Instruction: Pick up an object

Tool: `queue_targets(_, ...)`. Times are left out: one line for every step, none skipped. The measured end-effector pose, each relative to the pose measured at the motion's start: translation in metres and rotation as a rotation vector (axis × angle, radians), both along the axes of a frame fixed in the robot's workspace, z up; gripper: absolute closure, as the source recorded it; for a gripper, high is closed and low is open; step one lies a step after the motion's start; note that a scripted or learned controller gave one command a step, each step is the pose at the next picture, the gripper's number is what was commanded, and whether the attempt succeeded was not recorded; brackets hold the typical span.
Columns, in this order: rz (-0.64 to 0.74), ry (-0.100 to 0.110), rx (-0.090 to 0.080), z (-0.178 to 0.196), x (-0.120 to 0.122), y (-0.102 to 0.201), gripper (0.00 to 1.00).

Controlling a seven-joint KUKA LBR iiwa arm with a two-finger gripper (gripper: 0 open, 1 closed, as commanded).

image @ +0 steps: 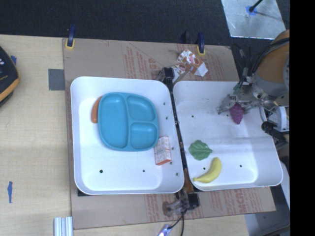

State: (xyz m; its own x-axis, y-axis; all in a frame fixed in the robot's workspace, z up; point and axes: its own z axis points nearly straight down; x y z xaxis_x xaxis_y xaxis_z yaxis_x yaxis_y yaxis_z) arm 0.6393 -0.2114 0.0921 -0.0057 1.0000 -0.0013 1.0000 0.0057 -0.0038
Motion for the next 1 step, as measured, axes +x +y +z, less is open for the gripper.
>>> queue_targets(0.002,0.001,-0.001,0.0111,0.0004,-0.0008,1.00)
